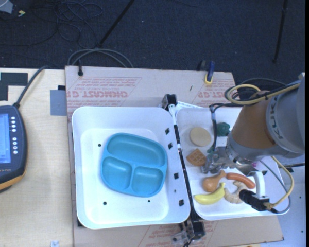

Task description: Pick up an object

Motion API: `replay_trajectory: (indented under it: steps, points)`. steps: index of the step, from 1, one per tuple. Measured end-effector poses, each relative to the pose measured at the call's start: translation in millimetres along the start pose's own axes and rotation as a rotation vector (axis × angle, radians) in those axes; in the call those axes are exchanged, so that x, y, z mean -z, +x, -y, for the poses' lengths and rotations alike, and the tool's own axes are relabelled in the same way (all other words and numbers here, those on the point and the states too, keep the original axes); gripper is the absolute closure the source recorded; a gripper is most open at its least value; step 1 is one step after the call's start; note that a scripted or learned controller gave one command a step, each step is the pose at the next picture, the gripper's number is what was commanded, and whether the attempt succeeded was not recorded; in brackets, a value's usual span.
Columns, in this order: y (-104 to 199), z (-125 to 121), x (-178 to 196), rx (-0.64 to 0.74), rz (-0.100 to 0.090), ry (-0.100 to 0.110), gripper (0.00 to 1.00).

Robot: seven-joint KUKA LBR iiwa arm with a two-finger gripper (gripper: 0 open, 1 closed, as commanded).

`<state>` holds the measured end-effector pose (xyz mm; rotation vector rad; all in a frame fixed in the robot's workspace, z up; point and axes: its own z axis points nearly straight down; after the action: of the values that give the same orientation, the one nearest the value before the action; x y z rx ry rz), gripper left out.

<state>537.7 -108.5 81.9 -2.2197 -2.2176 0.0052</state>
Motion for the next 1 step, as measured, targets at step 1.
replay_trajectory:
  steps: [1]
  points:
    - [68.1, 38.0, 109.5, 0.007, -0.003, -0.005, 1.00]
